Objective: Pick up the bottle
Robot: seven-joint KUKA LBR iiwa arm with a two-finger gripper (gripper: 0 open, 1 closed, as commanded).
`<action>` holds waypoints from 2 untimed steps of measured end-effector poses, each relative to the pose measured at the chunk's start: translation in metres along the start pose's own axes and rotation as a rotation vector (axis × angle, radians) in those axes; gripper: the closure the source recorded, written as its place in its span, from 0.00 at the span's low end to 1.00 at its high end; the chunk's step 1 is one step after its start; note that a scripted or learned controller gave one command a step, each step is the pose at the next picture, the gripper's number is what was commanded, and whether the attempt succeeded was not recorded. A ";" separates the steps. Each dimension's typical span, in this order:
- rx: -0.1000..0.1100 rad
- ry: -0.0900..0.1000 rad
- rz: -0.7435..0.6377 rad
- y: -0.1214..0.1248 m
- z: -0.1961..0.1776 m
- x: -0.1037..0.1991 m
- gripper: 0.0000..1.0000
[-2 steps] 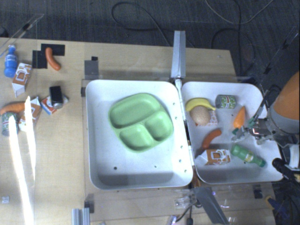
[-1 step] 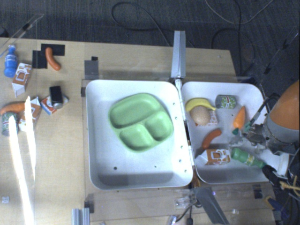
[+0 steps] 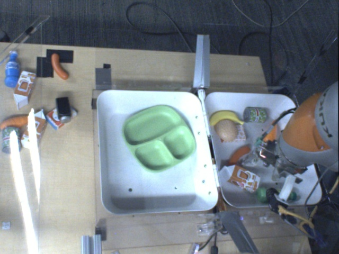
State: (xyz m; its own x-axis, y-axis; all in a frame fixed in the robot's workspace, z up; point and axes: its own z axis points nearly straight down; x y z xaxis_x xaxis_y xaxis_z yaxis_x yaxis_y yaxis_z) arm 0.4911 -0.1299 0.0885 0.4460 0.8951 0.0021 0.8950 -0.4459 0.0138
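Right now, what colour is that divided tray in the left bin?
Light green; the divided tray shows plainly in the camera view from above.

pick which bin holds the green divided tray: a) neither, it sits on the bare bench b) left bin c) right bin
b: the green divided tray lies in the middle of the left bin, while the right bin holds the banana and other small items.

Arm [image 3: 310, 126] over rt bin [image 3: 283, 97]; green tray [image 3: 159, 136] in left bin [image 3: 114, 194].
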 end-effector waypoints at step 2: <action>0.000 0.001 0.201 -0.016 0.000 0.032 0.00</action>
State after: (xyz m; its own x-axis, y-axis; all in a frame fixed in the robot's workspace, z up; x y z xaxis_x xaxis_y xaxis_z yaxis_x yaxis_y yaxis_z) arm 0.4912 -0.0945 0.0885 0.6155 0.7881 0.0057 0.7880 -0.6155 0.0128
